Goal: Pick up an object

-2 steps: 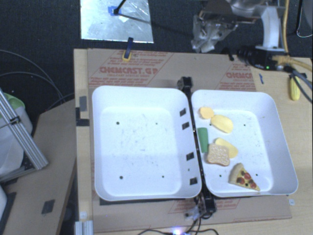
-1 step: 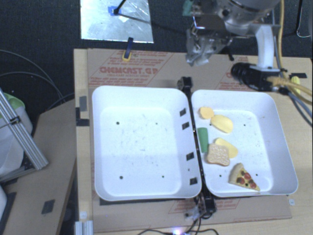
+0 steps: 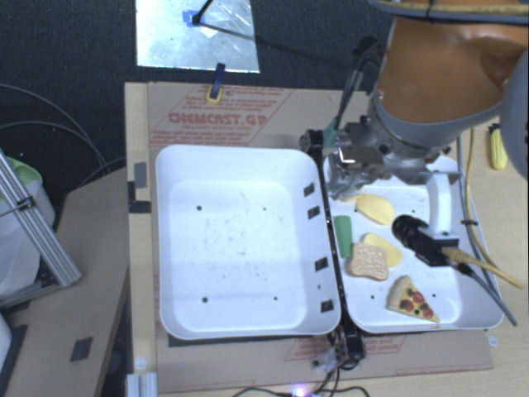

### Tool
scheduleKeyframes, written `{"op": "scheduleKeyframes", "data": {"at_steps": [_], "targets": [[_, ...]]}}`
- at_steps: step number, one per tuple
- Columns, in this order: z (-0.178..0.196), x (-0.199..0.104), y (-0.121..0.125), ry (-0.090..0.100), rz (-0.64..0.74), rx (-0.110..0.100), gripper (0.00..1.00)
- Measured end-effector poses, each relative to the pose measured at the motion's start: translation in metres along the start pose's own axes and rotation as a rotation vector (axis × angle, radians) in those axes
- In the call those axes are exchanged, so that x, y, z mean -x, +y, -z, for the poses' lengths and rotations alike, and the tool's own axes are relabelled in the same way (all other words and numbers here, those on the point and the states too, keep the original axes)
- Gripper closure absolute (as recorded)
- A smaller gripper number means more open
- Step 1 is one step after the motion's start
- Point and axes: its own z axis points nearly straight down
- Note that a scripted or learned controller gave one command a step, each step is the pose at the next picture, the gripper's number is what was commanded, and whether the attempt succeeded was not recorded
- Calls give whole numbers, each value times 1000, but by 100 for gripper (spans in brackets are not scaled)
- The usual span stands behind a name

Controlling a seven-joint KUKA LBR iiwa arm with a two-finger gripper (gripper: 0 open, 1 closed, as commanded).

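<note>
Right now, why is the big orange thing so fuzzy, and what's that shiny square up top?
In the camera view the arm sits close to the lens, so it looks soft and blurry, while the pizza and bread in the right bin look sharper. The square is a sheet catching the light, so it glares pale grey.

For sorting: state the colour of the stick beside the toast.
Green stick, beside the toast; camera view.
</note>
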Motion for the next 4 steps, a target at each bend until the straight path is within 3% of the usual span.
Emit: {"op": "scheduleKeyframes", "data": {"at_steps": [1, 2, 3, 4], "targets": [[37, -26, 13, 6, 10, 20, 100], [20, 116, 30, 0, -10, 17, 100], [4, 91, -17, 5, 9, 15, 100], [17, 51, -16, 5, 11, 18, 100]]}}
